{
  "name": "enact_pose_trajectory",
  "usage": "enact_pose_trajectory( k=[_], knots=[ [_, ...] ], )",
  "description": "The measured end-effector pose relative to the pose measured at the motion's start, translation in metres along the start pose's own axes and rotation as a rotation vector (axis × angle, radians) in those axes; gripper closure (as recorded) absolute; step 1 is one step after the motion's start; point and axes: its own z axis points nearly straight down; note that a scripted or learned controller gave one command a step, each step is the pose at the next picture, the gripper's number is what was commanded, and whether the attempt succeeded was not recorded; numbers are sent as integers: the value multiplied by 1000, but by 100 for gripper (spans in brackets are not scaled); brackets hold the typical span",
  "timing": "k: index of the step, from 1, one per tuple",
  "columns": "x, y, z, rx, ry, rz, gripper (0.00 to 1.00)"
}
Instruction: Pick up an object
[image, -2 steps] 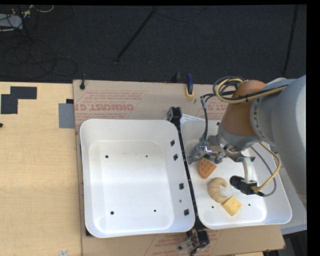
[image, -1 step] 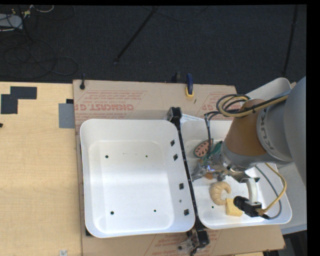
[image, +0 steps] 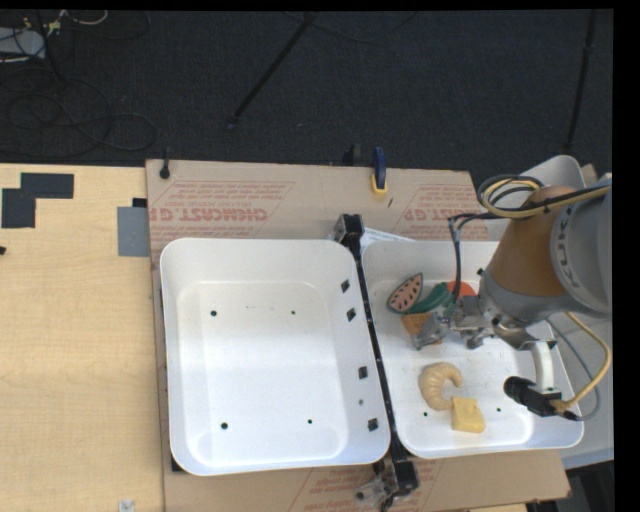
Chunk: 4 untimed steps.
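Whether the fingers (image: 437, 332) are spread or closed cannot be told; they are set low in the right bin (image: 508, 432) beside an orange piece (image: 413, 323) crowded by a seeded slice (image: 405, 293), so the grasp may be spoiled by that neighbour.

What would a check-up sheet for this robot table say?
Surface: two white bins side by side, left bin and right bin, on cardboard.
Job's things: in the right bin, a croissant beside a yellow block; farther back, a seeded red slice and a green piece.
Clutter: nothing seen.
Claw: low in the right bin, between those toys.
Cables: yellow loop on the arm; thin leads on the floor.
Surroundings: wooden bench at left; blue clamp on the cardboard's far edge.
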Motion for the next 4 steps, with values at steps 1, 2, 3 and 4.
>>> enact_pose_trajectory(
  k=[1, 2, 3, 4],
  knots=[
    [-36, 61, -1, -4, 0, -6, 0],
    [-46, 79, 0, -1, 2, -7, 0],
    [-26, 77, 0, 2, 3, -5, 0],
    [8, 77, 0, 3, 3, -5, 0]
  ],
)
